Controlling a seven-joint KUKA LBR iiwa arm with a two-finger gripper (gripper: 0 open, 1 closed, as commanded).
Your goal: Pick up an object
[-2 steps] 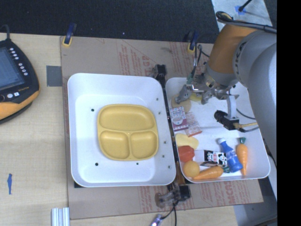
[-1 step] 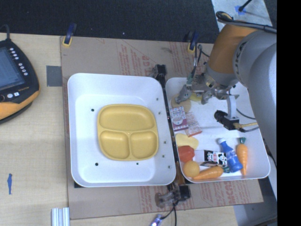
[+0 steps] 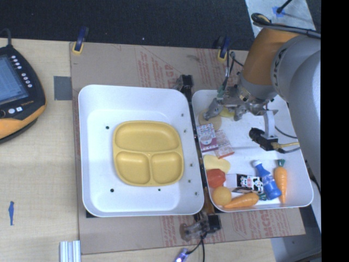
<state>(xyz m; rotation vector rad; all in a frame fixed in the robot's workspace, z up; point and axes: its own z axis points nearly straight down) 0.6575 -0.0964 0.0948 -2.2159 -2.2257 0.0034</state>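
Nearest my camera, at the front of the right bin [image 3: 305,201], lies a heap of toy food: one carrot [image 3: 240,202] flat along the front wall, a second carrot [image 3: 281,183] standing more on end near the right wall, and a blue bottle with a white cap [image 3: 267,180] between them. Just left of the bottle I see a small black-and-white card [image 3: 248,182], its print too small for me to read. A yellow ball-like piece [image 3: 221,194] touches the flat carrot, with a red piece [image 3: 216,177] and a pale yellow piece [image 3: 216,162] behind it.

Farther back, a pink-and-white packet [image 3: 208,137] lies against the bin's left wall; it carries printing, but I cannot make out any word.

My arm's jaws [image 3: 228,109] hang over the back left corner of the right bin, well apart from the heap. Whether they are apart or together I cannot tell from this angle, and nothing shows between them.

On my left, the other bin [image 3: 92,146] holds a yellow three-compartment tray [image 3: 148,152]. Faint red lettering runs across the cardboard sheet [image 3: 136,56] under both bins on the bench, unreadable to me. A teach pendant [image 3: 16,89] rests at the far left.
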